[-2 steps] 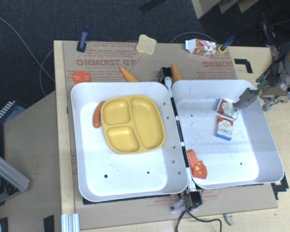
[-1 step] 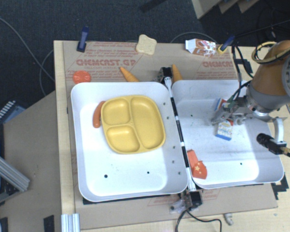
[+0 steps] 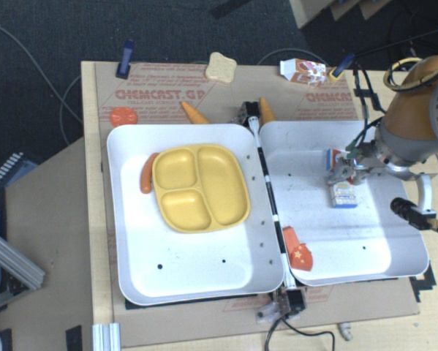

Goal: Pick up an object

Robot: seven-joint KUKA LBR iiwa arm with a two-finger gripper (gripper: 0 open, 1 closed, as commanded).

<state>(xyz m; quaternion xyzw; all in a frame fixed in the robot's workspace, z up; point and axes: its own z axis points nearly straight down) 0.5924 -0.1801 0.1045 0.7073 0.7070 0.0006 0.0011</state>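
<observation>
In the right bin [image 3: 365, 262] lies a small white carton [image 3: 344, 195] with orange and blue print. My gripper [image 3: 343, 171] hangs just above the carton's far end, reaching in from the right, and a bit of red and blue [image 3: 333, 156] shows beside it. A red flat piece with a yellow mark [image 3: 297, 252] lies on the right bin's left rim near the front. The left bin [image 3: 197, 276] holds a yellow divided plate [image 3: 201, 188], with an orange-red sausage [image 3: 146, 174] at its left side.
Behind the bins on the board lie two carrot pieces [image 3: 194, 113] [image 3: 266, 109], a bread slice [image 3: 220, 66], a red disc [image 3: 122, 115], a blue clip [image 3: 125, 58] and a printed packet [image 3: 304, 70]. A black clamp [image 3: 249, 112] sits where the bins meet.
</observation>
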